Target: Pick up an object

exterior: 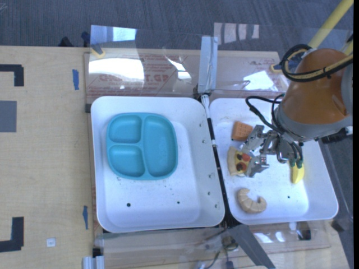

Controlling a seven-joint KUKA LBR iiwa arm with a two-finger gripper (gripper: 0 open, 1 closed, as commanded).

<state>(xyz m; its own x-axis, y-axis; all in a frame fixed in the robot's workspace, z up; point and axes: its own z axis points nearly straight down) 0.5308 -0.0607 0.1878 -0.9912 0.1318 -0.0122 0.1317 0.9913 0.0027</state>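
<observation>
At the near edge of the right-hand shallow white plastic bin (320, 206), a tan, curved croissant-shaped toy pastry (251, 201) lies alone, apart from everything else. Farther in, the metal two-finger gripper (256, 153) of the grey arm (312, 97) with its orange band hangs over a pale yellow pizza-slice toy with red and dark spots (239, 162); the fingers stand slightly apart at the slice's right edge, and whether they touch or pinch it cannot be made out. To the right, a small yellow banana-like toy (297, 173) is partly covered by the wrist and cables. Just beyond the gripper sits an orange wedge-shaped block (242, 130). In the left-hand white bin (106, 206), a turquoise three-compartment plastic plate (142, 145) rests flat. At the far end, glare on clear sheeting (146, 72) blurs the red lettering beneath.
</observation>
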